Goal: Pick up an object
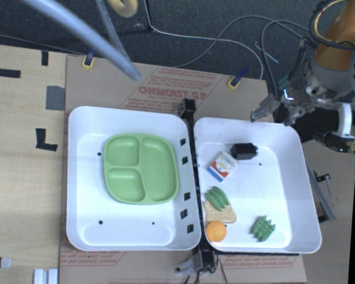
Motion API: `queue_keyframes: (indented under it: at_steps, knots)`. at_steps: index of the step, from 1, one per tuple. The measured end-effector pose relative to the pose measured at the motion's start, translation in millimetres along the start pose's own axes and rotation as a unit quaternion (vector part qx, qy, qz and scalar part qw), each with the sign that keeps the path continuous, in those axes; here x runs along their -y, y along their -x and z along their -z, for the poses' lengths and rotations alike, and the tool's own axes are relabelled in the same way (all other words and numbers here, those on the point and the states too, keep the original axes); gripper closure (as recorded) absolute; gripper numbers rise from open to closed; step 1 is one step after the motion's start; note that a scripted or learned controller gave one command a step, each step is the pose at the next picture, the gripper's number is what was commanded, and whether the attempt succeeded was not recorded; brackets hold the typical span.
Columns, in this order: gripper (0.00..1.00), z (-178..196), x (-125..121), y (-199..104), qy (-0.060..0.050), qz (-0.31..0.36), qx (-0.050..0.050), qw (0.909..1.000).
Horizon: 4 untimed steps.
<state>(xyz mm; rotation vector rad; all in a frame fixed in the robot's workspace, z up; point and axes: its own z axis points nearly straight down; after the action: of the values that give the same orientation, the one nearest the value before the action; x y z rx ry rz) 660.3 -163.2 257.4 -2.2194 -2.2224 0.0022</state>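
A wooden bench (16, 174) seen from above carries a sheet of brown cardboard (169, 85), and on that sit two shallow white bins side by side, their inner edges touching.

The left bin (76, 222) holds a pale green divided plate (142, 168) with three sections, lying flat near the middle.

The right bin (302, 228) holds five small things. A black block (244, 151) lies toward the far side. Just nearer and to its left is a small carton (223, 166) in white, red and blue. Along the bin's left wall sits a green ridged vegetable-like toy (218, 198), overlapping a flat tan piece (225, 216). An orange ball (216, 231) rests just below that, close to the near left corner. A spiky green toy (262, 228) lies apart, toward the near right.

The grey arm with its orange band (334, 56) enters at upper right. Its gripper (272, 109) hangs beyond the right bin's far rim, above the bench rather than the bin (fingers appear spread, with nothing between them).
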Motion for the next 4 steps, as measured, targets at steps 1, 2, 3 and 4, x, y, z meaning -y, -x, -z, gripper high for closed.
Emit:
queue_keyframes:
  at_steps: [1, 2, 3, 4]
  knots:
    - [0.0, -46, 1, 6, -0.002, 0.0, 0.0, 1.0]
    - [0.0, -106, -6, 9, -0.001, 0.0, 0.0, 1.0]
    - [0.0, -158, 2, 16, -0.002, 0.0, 0.0, 1.0]
    - [1.0, -145, 1, 15, 0.0, 0.001, 0.001, 1.0]
